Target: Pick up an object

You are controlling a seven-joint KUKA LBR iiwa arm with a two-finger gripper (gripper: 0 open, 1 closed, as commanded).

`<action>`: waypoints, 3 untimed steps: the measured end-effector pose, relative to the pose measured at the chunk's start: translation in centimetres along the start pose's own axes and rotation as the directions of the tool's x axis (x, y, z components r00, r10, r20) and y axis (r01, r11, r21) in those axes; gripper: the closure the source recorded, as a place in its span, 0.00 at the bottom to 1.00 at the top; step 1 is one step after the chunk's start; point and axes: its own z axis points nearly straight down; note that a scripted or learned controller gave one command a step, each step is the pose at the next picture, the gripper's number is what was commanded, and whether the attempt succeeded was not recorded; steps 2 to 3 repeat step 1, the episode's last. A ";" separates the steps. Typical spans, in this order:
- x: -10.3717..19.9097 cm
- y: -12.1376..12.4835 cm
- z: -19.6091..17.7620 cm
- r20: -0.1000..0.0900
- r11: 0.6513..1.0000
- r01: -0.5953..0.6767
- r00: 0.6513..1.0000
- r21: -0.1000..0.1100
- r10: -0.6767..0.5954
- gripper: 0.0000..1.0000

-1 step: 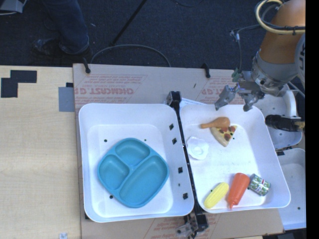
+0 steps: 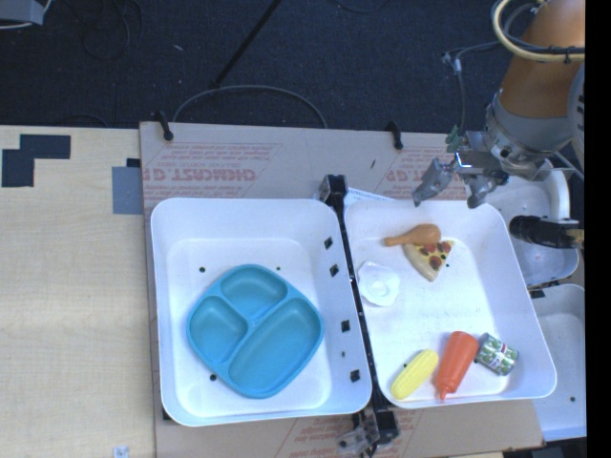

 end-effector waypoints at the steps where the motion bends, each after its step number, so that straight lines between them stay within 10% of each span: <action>1: -0.5 -0.3 6.2 0.000 1.000 -0.001 1.000 0.005 0.001 0.00; 3: -0.5 -0.3 6.2 0.000 1.000 -0.001 1.000 0.005 0.001 0.00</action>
